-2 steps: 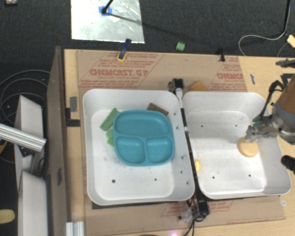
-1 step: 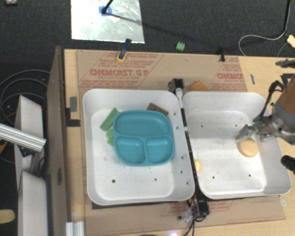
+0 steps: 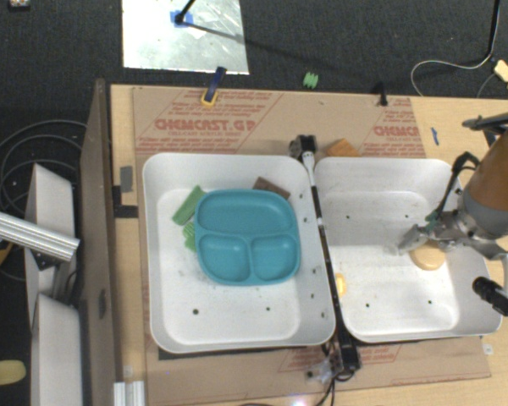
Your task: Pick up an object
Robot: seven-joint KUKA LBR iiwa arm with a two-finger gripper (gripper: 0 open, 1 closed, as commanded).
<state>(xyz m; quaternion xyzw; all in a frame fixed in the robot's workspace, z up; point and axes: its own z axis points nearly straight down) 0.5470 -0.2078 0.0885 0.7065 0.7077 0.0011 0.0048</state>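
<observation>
— Brown cardboard (image 3: 262, 117) printed with red lettering covers the bench, and two shallow white bins sit on it side by side; what lies in the left bin (image 3: 165, 311)?

— From the overhead camera, a blue divided tray (image 3: 245, 237) with three compartments fills its middle. A green object (image 3: 187, 205) pokes out from under the tray's left edge, and a dark brown piece (image 3: 272, 186) shows at its upper right corner.

— And the right bin (image 3: 381, 311)?

— A pale tan, rounded object (image 3: 428, 259) rests on its floor near the right wall. A small yellow item (image 3: 339, 287) sits at the seam where the two bins meet, low on the divider.

— Where is the arm?

— It reaches in from the right, its orange band visible at the edge, with the gripper (image 3: 416, 238) low over the right bin, just above and to the left of the tan object, seemingly touching it. Whether the tool is spread or closed cannot be made out, and nothing is visibly caught in it.

— What surrounds the bench?

— Dark carpet (image 3: 59, 49), a reflective silver sheet (image 3: 186, 28) lying on it beyond the bench, looped black cables (image 3: 17, 155) at left, and a white cable (image 3: 457, 62) trailing at upper right. An orange block (image 3: 342, 148) rests on the cardboard behind the bins.
</observation>
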